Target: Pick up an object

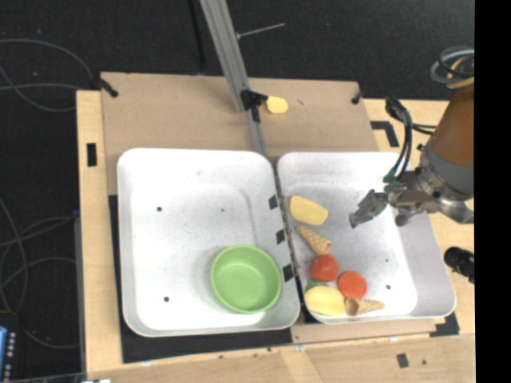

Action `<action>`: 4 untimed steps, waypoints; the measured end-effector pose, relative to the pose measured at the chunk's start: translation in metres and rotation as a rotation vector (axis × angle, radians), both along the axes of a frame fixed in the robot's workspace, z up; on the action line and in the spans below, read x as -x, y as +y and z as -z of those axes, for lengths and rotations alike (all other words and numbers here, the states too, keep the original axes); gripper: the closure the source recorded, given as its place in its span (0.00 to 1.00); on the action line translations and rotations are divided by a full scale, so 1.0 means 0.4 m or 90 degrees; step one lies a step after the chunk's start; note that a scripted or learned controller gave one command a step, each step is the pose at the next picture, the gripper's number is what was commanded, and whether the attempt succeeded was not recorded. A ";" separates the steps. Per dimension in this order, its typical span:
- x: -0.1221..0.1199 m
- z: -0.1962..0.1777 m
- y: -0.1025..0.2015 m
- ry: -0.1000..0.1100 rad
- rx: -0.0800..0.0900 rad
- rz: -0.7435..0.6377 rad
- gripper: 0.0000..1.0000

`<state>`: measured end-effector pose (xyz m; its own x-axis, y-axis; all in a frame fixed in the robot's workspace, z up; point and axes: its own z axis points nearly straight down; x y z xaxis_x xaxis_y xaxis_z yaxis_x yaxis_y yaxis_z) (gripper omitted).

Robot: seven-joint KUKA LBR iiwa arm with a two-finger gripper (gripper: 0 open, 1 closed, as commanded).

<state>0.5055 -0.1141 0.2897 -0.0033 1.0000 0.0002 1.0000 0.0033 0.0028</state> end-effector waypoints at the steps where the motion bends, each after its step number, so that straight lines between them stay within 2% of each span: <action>1: 0.000 0.000 0.000 0.000 0.000 0.001 0.00; 2: 0.012 0.150 0.009 0.004 0.001 0.002 0.00; 3: -0.011 0.287 0.014 0.004 0.001 0.003 0.00; 4: 0.009 0.438 0.021 0.006 0.001 0.003 0.00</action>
